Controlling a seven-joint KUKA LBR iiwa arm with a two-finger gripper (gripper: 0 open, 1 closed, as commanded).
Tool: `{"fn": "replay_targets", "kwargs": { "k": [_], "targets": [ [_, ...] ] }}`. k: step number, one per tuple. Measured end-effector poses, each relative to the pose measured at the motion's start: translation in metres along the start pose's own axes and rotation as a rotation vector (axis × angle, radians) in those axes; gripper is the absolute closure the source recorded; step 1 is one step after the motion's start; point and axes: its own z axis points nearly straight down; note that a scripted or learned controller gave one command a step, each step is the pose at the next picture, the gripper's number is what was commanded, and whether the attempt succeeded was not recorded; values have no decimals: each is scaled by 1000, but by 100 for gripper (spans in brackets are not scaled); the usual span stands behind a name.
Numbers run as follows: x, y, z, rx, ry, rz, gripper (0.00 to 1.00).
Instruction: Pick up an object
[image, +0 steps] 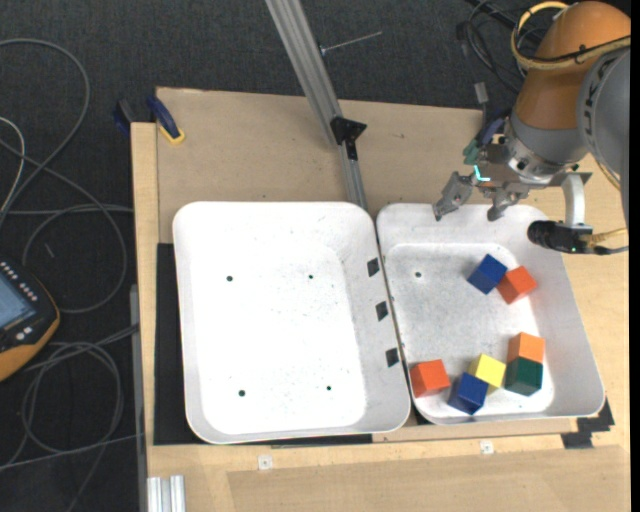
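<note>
Spread apart and gripping nothing, the claw (472, 202) hangs over the far rim of the right bin (570, 330), well apart from the cubes below. That bin holds seven: two blue (488, 273), three orange (516, 284), one yellow (489, 370), one green (523, 376). Five crowd its near edge, touching or nearly so. The left bin (200, 330) sits alongside on a wooden bench (250, 150). A metal pole (315, 85) slants across the far side; cables (60, 330) trail over dark floor.
</note>
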Motion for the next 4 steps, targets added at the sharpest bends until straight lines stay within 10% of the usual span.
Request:
{"fn": "replay_targets", "kwargs": {
  "k": [3,4],
  "targets": [
    [-6,-6,98,1,-1,0,0],
    [-6,-4,82,-8,-1,0,100]
  ]
}}
